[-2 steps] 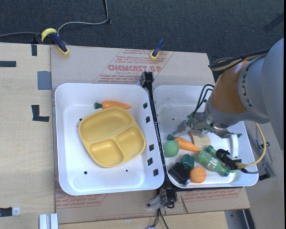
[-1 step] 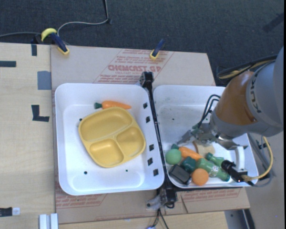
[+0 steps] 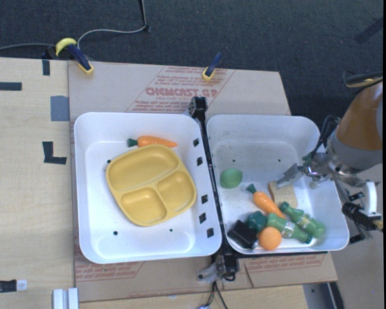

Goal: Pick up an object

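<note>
The right bin (image 3: 257,126) holds a green ball (image 3: 231,177), a carrot (image 3: 266,202), a pale tan block (image 3: 283,196), a green bottle (image 3: 303,224), an orange ball (image 3: 269,238) and a black block (image 3: 242,234), most of them bunched in its near right corner. My gripper (image 3: 288,175) reaches in from the right and hangs low over the right half of this bin, just above the tan block and the carrot. Nothing shows in its grasp. The grey arm with its orange band (image 3: 363,118) stands beyond the bin's right wall.
The left bin (image 3: 90,172) holds a yellow divided plate (image 3: 151,184) and a second carrot (image 3: 156,141) behind it. Both bins rest on brown cardboard (image 3: 180,89) held by yellow clamps (image 3: 74,49). A black divider clip (image 3: 197,105) sits between the bins.
</note>
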### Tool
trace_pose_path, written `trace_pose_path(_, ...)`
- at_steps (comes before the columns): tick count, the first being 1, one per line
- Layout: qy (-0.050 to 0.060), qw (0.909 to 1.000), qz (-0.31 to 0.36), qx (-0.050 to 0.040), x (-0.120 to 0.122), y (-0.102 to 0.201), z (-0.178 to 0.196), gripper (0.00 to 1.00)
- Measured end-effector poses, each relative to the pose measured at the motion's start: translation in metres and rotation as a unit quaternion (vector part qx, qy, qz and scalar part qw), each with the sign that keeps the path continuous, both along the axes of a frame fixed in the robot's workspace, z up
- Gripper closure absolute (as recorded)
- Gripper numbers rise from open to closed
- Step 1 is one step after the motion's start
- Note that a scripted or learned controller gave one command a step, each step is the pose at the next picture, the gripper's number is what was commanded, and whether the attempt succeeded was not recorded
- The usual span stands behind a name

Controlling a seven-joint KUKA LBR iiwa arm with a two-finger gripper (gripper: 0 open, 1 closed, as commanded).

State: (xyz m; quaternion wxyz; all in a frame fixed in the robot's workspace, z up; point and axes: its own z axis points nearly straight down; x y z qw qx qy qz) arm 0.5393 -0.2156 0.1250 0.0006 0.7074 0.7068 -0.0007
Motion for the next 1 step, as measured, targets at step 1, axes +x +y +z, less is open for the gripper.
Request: trace_pose_path(1,-0.003,1.0,0.002,0.0004,0.0416,0.0691,-0.0386,0.0)
